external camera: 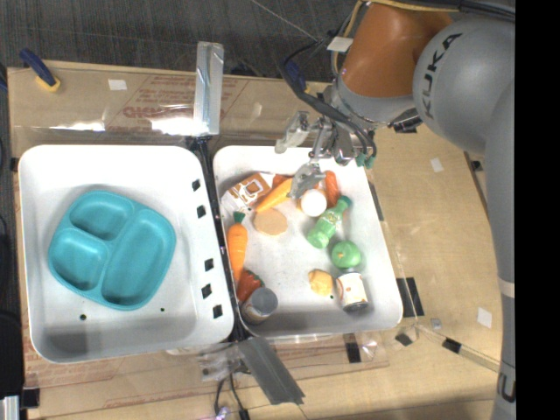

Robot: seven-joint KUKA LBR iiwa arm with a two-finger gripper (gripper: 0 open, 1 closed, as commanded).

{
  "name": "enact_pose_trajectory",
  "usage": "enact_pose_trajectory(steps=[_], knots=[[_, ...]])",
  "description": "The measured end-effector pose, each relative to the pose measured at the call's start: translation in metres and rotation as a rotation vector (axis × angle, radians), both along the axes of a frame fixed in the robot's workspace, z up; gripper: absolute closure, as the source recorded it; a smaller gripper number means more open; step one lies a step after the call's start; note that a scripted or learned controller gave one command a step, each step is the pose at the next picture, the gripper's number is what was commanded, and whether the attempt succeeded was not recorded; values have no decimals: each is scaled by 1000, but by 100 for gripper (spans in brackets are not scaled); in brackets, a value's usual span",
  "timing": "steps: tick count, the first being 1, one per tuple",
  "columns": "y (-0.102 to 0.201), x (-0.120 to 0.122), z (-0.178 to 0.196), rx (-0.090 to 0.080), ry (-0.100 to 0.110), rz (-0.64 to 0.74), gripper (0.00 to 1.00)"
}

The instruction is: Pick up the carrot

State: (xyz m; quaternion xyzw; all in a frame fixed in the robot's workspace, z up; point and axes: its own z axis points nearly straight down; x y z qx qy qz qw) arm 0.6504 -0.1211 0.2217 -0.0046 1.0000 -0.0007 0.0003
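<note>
A carrot with a green top lies lengthwise against the left wall of the right bin. A second orange, carrot-like piece lies tilted near the bin's back, between a brown box and a white egg-shaped item. My gripper hangs over the back of the right bin, just right of that orange piece and above the egg-shaped item. Nothing is visibly held in it. It is well apart from the carrot at the left wall.
The right bin also holds a tan disc, a red piece, a green bottle, a green round fruit, a yellow item, a small can and a grey can. A teal divided plate sits in the left bin.
</note>
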Motion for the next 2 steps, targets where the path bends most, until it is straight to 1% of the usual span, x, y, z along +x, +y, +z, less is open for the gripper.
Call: enact_pose_trajectory(steps=[1, 2], knots=[[-27, -118, -107, 3, 8, 38, 0], [17, -58, -130, 3, 0, -56, 0]])
